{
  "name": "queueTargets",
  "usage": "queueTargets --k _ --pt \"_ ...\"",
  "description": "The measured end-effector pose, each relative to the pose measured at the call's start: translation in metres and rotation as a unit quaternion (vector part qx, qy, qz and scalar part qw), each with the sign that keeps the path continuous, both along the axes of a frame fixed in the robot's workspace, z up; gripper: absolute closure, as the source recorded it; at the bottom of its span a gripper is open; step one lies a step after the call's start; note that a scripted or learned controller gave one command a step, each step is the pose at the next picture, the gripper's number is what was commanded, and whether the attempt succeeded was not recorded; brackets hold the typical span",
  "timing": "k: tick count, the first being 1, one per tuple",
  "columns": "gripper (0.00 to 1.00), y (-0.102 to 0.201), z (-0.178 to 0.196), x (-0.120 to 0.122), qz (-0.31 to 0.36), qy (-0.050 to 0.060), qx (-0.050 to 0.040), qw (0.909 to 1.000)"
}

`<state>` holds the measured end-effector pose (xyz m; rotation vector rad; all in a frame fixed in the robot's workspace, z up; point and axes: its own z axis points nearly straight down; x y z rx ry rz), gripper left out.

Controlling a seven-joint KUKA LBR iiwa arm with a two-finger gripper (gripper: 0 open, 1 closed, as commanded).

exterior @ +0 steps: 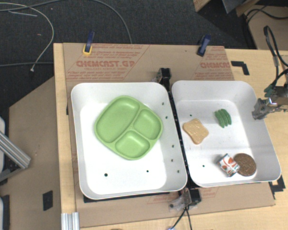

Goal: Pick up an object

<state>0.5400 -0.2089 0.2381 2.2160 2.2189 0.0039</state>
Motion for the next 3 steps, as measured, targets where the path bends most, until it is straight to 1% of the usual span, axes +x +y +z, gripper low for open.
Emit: queueTargets --k 1,2,3 --pt "1.00 0.000 0.021 0.001 0.000 0.001 0.0003 1.0000" --pt "1.00 0.055 0.028 0.008 0.002 0.003 0.0019 1.0000" --pt "1.00 0.114 0.017 0.010 0.003 0.004 0.0030 1.0000"
